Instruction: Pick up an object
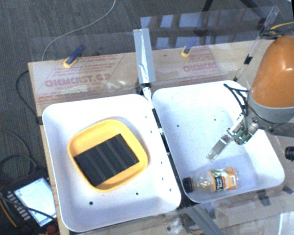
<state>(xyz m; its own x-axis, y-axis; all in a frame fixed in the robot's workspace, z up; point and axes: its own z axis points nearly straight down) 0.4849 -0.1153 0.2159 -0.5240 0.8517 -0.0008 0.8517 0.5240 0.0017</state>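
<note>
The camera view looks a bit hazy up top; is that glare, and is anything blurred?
In the camera view, pale window-like reflections sit on a clear sheet behind the bins; the bottle looks soft; the hand is slightly smeared.

arm reaches in from the right, hand (216,151) angled down-left.

arm (281,80): cut off by the right edge beyond its orange band
gripper (214,153): fingers too small and blurred to read
bottle (211,180): label print too small to read
</note>
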